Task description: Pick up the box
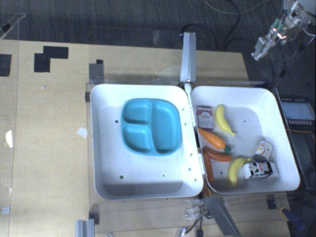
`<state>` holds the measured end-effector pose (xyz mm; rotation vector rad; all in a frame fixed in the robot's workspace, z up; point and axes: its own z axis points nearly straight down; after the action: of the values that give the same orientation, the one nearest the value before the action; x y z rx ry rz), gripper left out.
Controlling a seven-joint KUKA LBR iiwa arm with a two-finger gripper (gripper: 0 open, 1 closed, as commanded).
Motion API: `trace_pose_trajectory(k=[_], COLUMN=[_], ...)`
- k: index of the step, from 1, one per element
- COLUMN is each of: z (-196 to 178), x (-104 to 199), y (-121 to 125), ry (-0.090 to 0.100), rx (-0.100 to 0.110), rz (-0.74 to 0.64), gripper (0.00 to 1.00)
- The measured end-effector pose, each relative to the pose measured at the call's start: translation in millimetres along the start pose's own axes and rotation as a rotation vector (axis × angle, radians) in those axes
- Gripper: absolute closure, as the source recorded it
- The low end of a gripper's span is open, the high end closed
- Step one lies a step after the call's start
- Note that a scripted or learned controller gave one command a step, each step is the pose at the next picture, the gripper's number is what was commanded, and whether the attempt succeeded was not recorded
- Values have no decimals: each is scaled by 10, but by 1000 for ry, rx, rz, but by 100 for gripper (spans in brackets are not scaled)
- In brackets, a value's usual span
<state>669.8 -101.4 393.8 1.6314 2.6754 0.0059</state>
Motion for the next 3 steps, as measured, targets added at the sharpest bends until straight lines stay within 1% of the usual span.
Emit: trace_pose_trajectory(k=[1,2,3], z=[67,-97,-446], x=[-307,-583,-574], y=[-160,-299,-515], ry=[-1,-1,-2], rx=[0,0,-1], rz=[1,-19,-50], gripper=[100,100,100])
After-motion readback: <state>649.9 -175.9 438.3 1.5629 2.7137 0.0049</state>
